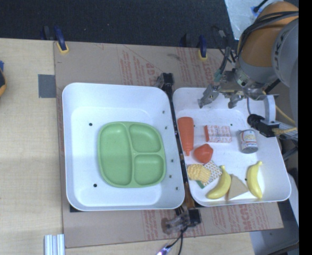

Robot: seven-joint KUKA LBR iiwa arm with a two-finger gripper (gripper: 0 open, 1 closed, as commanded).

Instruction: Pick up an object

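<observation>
Hovering w/ fingers spread, holding nothing, gripper (220, 99) sits above the wrapped packet (218, 133) — packet's long axis runs left-right, just below it.

Empty claw (220, 100), seemingly spread, hangs above the right bin's (280, 166) far edge.

Two white bins: the left bin (71, 142) bears one green divided plate (130, 154). The right bin (275, 163) bears two bananas (220, 185) (256, 178) (both yellow), one carrot (185, 134), one can (248, 141), one corn cob (198, 172).
</observation>
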